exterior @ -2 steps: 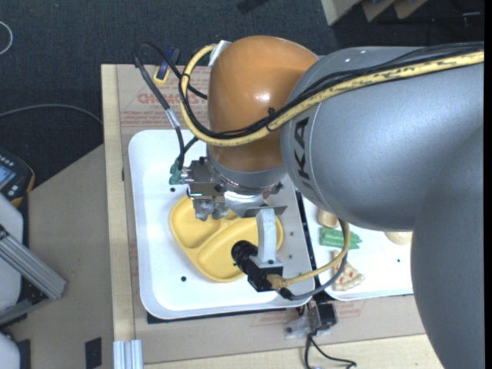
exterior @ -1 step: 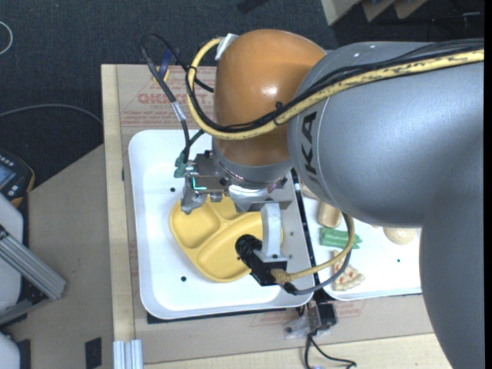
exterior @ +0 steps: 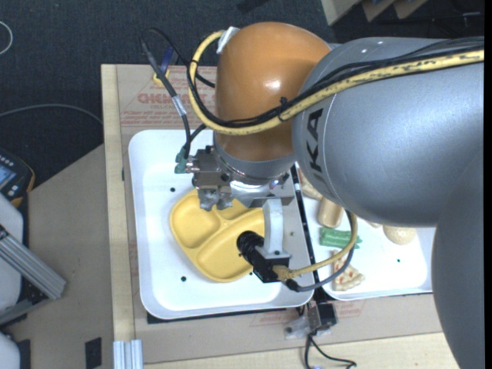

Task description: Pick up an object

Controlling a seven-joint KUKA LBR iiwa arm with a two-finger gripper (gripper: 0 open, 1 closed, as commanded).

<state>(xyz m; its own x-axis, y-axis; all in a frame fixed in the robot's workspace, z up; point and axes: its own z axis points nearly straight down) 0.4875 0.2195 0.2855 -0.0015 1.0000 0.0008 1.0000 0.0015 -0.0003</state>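
A yellow divided plate lies in the left bin, near its middle and right side. My gripper hangs straight over the plate's upper part, low and close to it, and the wrist hides the plate's top edge. I cannot make out whether anything is held. The arm's orange band and grey body cover the back of both bins.
The right bin holds a green piece, a beige piece, a pale round object and a small light item. A yellow cable loops from the wrist across the divider between the bins.
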